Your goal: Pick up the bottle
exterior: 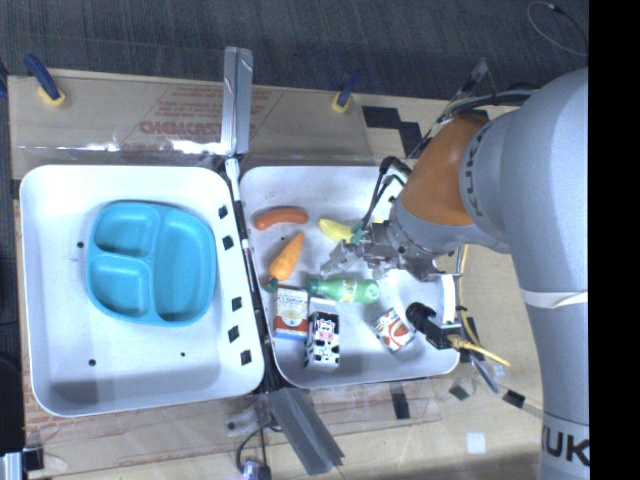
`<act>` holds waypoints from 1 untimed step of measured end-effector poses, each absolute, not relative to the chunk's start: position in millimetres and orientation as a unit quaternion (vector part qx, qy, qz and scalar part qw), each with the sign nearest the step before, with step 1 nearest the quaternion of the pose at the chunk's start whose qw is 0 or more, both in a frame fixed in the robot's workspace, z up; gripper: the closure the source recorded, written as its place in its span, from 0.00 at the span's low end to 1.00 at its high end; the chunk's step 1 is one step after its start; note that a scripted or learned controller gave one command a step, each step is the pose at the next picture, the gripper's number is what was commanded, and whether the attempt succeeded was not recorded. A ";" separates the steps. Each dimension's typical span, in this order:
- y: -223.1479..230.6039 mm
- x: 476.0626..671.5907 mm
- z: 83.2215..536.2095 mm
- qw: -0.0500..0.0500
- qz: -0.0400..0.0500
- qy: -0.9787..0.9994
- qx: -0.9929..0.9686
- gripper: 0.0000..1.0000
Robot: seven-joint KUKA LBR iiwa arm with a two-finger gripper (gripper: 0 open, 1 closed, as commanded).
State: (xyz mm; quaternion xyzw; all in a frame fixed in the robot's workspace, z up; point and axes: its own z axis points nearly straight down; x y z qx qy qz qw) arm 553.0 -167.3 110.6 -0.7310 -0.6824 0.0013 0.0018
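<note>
White letters "KU" on the grey arm (560, 408); illegible red print on the cardboard sheet (180, 113).

Two white bins side by side. Left bin (50, 298) holds a blue divided tray (152, 261). Right bin (300, 180) is cluttered: sausage (280, 217), carrot (286, 256), yellow piece (336, 230), green bottle (345, 289) lying on its side, two small cartons (291, 311) and (323, 339), red-white can (395, 331). Arm reaches in from the right, gripper (352, 251) low over the bin, just above the bottle's cap end, close to the yellow piece. Bottle rests on the bin floor.
</note>
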 end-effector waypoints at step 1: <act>-200.4 522.2 88.1 0.003 0.001 -0.699 -0.715 0.00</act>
